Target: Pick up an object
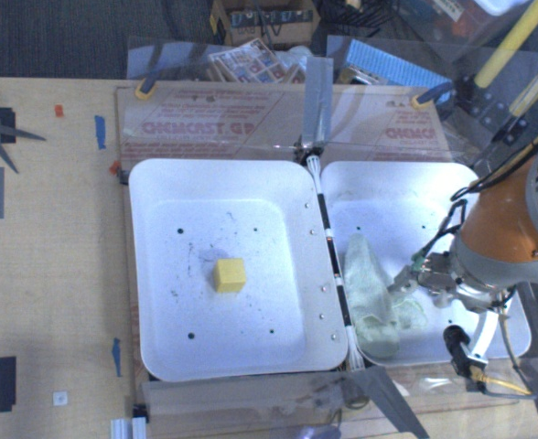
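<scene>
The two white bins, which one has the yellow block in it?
The left bin: the yellow block sits near its middle. The right bin holds a pale crumpled cloth instead.

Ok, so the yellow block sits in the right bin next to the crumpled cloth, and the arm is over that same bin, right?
Not quite. The yellow block lies alone in the left bin, as the camera view shows. The crumpled cloth is in the right bin, and the gripper is over that bin, beside the cloth.
</scene>
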Robot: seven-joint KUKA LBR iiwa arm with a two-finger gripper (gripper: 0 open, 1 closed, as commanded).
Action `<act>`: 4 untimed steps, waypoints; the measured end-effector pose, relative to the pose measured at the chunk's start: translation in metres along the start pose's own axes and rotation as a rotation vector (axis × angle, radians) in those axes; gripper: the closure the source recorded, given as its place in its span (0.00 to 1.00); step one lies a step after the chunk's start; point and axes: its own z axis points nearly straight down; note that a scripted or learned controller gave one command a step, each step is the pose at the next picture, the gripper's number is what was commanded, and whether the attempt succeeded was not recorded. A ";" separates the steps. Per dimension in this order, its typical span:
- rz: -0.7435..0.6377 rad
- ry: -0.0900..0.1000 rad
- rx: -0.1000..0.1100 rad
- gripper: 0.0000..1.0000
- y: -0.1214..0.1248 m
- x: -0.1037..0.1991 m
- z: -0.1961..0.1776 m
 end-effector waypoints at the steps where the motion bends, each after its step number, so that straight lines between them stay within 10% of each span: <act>1: 0.005 0.002 -0.004 1.00 0.001 -0.001 -0.010; 2: -0.153 -0.003 -0.005 1.00 -0.008 0.011 -0.001; 3: 0.222 -0.002 0.011 1.00 0.067 0.033 -0.074; 4: 0.134 0.003 -0.008 1.00 0.008 0.012 -0.004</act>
